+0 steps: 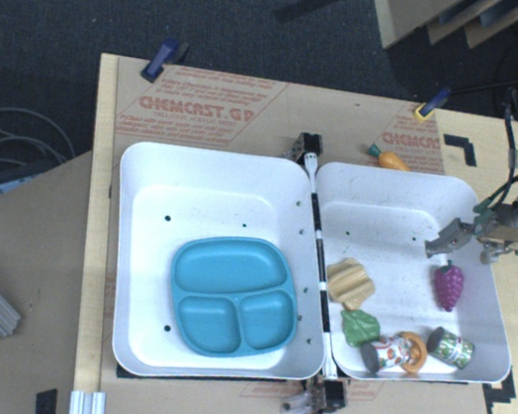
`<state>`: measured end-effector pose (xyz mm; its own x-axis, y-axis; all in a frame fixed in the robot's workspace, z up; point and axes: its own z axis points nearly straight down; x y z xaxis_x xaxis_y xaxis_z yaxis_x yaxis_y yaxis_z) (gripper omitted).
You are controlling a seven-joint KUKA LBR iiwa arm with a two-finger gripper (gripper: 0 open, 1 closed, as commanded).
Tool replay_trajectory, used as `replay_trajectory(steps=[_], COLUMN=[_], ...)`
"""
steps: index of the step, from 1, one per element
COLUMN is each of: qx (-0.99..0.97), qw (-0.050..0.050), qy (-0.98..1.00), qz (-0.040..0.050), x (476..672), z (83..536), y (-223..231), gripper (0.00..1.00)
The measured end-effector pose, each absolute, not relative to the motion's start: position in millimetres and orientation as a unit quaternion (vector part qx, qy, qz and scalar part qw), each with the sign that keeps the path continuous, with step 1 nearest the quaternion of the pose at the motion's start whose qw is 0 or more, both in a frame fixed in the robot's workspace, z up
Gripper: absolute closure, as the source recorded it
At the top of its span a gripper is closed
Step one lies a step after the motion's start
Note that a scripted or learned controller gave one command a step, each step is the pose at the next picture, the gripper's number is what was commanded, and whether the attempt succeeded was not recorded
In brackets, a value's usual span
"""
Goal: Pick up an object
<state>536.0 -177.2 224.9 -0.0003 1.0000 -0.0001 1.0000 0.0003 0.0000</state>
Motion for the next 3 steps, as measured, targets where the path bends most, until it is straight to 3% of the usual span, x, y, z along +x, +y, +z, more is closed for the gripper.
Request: replay_trajectory(steps=[1,2,3], qx=[0.707,0.705,0.706], qw=[0.001,-0.003,0.0], qy=[0.707,0.709,0.708], qz=[0.0003,0.0029,0.0011], x=[493.7,563.4,563.1], z=[94,84,95], y=[-214,-219,-222], gripper=[0.0,0.0,1.0])
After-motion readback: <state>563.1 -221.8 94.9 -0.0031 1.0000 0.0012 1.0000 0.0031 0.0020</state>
